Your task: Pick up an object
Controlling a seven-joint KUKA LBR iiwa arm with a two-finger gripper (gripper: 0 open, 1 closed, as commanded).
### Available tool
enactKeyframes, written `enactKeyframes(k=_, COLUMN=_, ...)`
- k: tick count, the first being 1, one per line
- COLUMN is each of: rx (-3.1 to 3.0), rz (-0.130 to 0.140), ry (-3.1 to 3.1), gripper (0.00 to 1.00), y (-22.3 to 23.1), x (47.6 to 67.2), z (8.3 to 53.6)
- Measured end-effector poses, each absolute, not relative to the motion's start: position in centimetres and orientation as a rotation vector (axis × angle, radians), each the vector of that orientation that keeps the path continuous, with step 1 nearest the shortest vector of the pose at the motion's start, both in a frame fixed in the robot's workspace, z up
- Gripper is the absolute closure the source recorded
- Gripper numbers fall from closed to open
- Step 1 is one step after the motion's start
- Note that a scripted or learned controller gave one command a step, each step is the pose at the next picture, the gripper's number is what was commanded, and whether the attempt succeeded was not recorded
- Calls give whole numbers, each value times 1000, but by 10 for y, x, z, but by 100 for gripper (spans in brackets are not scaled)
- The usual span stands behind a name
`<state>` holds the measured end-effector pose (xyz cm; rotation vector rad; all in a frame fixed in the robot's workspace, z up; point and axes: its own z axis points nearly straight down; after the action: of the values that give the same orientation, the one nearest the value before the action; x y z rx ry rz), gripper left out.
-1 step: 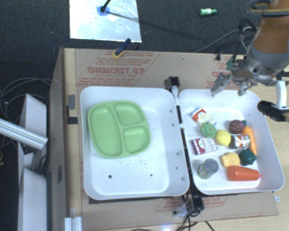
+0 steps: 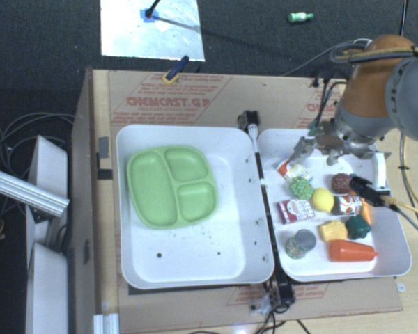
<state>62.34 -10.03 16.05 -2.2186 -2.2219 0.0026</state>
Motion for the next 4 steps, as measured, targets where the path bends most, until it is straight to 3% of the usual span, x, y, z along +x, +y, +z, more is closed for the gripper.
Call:
enactKeyframes(k=1, rx=-2219, rz=1, ry=-2222, gripper=0, y=-90, x=583, z=114)
enactKeyframes(k=2, rx=-2219, rz=-1, ry=-2226, gripper=0, y=-99, x=637, z=84)
enactKeyframes(k=3, rx=-2220, rz=-1, ry=-2224, gripper=0, y=-87, x=593, z=84)
enactKeyframes(k=4, rx=-2220, rz=-4, ry=-2226, gripper=100, y=-87, x=594, z=95)
